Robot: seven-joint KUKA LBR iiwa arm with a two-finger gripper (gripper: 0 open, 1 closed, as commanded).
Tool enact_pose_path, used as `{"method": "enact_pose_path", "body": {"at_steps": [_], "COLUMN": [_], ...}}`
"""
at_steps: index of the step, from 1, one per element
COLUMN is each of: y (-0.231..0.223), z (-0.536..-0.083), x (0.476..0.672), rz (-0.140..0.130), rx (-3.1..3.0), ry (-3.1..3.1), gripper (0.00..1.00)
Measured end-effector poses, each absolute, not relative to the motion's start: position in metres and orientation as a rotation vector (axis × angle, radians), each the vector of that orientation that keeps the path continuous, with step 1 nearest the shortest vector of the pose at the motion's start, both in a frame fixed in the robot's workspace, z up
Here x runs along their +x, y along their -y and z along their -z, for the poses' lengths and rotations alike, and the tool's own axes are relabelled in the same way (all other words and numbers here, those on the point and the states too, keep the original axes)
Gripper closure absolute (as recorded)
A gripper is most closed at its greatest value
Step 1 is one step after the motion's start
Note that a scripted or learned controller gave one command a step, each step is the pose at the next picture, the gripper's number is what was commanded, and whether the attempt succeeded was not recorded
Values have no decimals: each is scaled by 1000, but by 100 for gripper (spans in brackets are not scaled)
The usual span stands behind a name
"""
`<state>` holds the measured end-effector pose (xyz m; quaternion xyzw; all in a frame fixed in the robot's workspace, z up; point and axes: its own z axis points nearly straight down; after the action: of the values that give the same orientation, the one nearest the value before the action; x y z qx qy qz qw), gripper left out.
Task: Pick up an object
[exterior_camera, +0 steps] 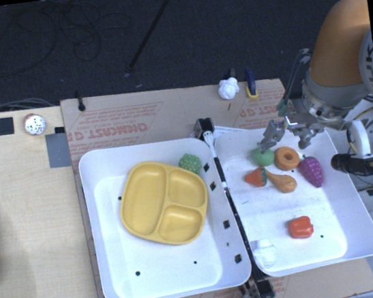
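Note:
The right bin (337, 244) holds several toy foods: a green piece (263, 157), a tan donut (286, 158), a purple grape bunch (311, 170), a red-orange piece (254, 178), a brown gourd shape (282, 182) and a red pepper (300, 227). My gripper (287, 139) hangs over the bin's far side, just above the donut and the green piece. It is open, with its two fingers spread apart and nothing between them.
In the left bin (114, 272) lie a yellow divided plate (164, 201) and a green bumpy toy (190, 163). A small white object (264, 252) rests at the right bin's near left corner. A white crumpled ball (228, 89) sits on the cardboard behind the bins.

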<state>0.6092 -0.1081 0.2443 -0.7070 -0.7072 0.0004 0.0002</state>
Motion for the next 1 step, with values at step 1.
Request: {"method": "enact_pose_path", "body": {"at_steps": [1], "y": [109], "z": [-254], "x": [609], "rz": [0], "rx": [-2220], "ry": [2221], "gripper": [100]}}
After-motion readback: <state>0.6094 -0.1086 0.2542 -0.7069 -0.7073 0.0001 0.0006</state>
